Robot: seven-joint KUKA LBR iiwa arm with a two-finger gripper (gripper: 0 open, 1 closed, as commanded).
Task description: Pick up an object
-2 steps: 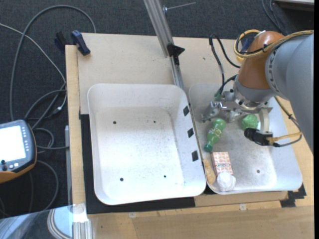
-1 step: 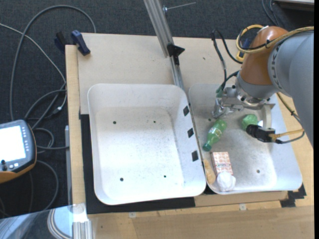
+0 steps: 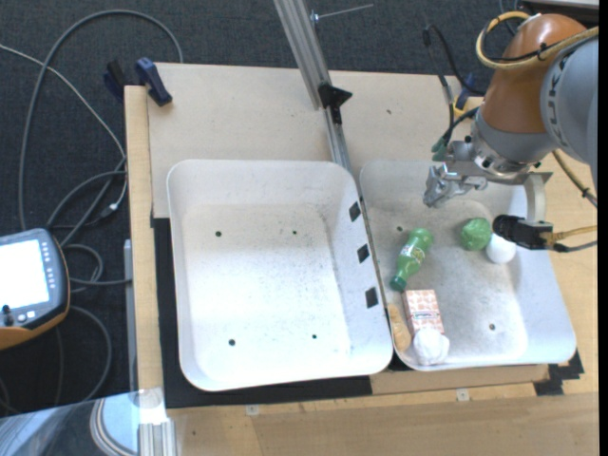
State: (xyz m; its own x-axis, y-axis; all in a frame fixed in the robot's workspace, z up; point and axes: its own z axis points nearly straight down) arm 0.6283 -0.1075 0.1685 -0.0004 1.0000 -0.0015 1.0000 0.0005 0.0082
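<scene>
Nothing lifted yet: my gripper (image 3: 439, 194) hangs over the right bin (image 3: 541, 326), fingers slightly parted, grasping nothing, green bottle (image 3: 411, 256) untouched.

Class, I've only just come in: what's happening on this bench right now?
A grey and orange robot arm reaches in over the right bin, its gripper hanging above the bin's far end with nothing seen in it. Below lie a green bottle, a green ball, a white ball, a pink carton and a crumpled white item. Nothing has been picked up yet.
</scene>
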